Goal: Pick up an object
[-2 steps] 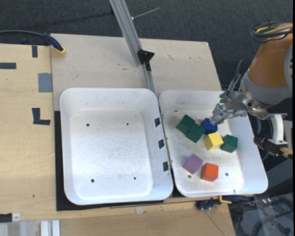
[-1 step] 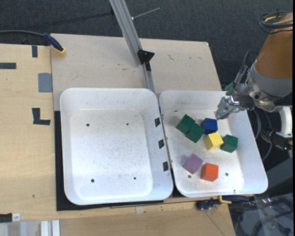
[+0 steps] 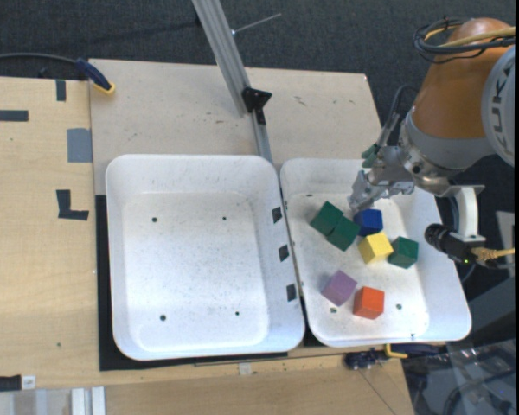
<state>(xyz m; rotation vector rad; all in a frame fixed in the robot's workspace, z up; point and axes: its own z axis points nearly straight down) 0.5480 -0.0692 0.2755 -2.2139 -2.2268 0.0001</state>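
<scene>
The right bin (image 3: 432, 318) holds several small blocks: a large dark green block (image 3: 334, 224), a blue cube (image 3: 370, 221), a yellow cube (image 3: 375, 247), a small green cube (image 3: 404, 252), a purple block (image 3: 338, 287) and an orange-red cube (image 3: 368, 302). My gripper (image 3: 365, 200) hangs low over the bin's upper middle, its tip just above the blue cube and right of the dark green block. Nothing shows between its fingers.
The left bin (image 3: 121, 232) lies beside the right one, with a raised divider between them. A slanted metal pole (image 3: 225, 46) crosses the bench behind the bins. The orange-banded arm (image 3: 458, 93) fills the upper right.
</scene>
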